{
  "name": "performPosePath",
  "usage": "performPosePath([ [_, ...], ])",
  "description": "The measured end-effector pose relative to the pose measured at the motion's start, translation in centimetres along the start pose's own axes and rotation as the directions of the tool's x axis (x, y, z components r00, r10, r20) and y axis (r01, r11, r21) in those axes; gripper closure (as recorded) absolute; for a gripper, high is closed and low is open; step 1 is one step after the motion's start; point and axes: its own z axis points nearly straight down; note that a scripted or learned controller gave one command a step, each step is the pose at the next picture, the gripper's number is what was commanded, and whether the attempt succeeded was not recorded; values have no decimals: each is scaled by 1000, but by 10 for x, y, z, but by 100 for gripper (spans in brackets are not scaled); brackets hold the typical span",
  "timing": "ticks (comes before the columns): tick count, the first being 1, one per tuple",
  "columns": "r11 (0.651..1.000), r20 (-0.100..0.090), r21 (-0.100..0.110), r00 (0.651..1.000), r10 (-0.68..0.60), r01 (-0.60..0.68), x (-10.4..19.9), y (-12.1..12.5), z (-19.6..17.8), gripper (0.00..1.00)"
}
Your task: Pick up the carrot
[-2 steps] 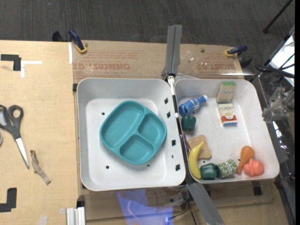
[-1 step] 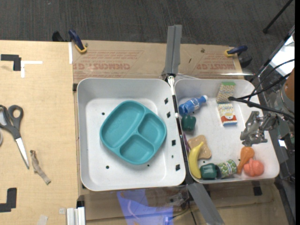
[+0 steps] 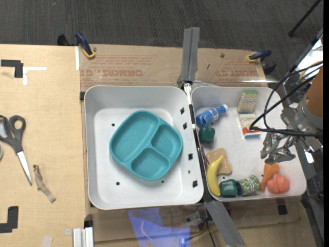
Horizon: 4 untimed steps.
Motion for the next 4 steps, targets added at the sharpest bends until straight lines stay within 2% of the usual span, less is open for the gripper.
performPosePath([
  [1,948,0,-1,948,-317,317,-21,6,21,100],
  [2,786,2,1,786,-618,618,-34,-25,-53,100],
  [3,524,2,1,524,-852,852,17,-39,-79,100],
  [4,269,4,-2,269,-963,963,4,15,-49,100],
])
